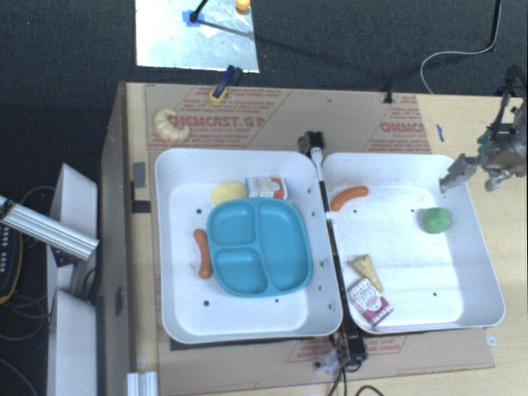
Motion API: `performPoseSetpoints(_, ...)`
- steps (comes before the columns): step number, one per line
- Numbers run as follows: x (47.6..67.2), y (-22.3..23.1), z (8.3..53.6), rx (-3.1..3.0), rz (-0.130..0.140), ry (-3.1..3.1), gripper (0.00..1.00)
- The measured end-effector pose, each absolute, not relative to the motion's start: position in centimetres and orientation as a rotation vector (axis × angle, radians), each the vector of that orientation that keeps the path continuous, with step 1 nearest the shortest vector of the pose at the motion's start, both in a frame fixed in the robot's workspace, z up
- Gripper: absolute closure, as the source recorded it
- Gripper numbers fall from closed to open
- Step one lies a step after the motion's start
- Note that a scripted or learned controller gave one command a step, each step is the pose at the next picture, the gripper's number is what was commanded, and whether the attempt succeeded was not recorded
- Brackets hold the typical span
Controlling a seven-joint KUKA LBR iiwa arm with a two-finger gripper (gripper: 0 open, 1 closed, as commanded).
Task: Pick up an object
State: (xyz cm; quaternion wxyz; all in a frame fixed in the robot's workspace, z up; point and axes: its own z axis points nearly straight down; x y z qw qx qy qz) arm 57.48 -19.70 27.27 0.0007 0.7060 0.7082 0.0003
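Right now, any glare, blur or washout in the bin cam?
Camera view: soft overall, small print unreadable; right bin floor bright, slightly washed; shiny sheet above the bench throws glare; gripper at the right edge is blurry; blue tray evenly lit.

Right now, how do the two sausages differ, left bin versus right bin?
The left-bin sausage lies lengthwise beside the blue tray, near its left edge; the right-bin sausage lies crosswise at the bin's top-left, apart from other items. The left one looks darker red, the right one more orange. Both are slim and slightly curved.
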Motion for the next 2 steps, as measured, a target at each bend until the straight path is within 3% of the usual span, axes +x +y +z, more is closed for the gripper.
performPoseSetpoints(1,59.2,-20.9,11.6,2.211,0.004,2.214,0.00)
performPoseSetpoints(2,58.7,-19.1,8.4,2.217,0.001,2.224,0.00)
